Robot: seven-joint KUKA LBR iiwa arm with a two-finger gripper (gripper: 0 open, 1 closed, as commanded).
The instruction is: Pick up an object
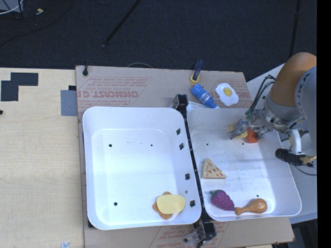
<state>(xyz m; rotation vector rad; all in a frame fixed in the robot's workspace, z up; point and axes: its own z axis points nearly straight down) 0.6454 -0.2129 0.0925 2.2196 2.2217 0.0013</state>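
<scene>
**A:** Gripper (242, 131) status?

**B:** Sat low in the right bin (282, 182), upper right area. Couldn't tell how far open it was, too small and cluttered. A small orange-red object (252, 136) was right at the tip, touching or nearly so. Couldn't confirm a grasp.

**A:** Rest of that bin?

**B:** Tan triangular wedge (212, 169), sandwich-like, near the centre divider. Below it a bumpy purple grape bunch (222, 199) just beside a glossy brown drumstick (252, 206), both at the front wall.

**A:** Left bin (103, 138)?

**B:** Flat yellow round piece (169, 204) on something orange, front right corner.

**A:** Outside the bins?

**B:** On the cardboard (129, 89) behind: blue cylindrical bottle (204, 96), a plastic fried egg (226, 94), and a blue-and-yellow tool (196, 72).
</scene>
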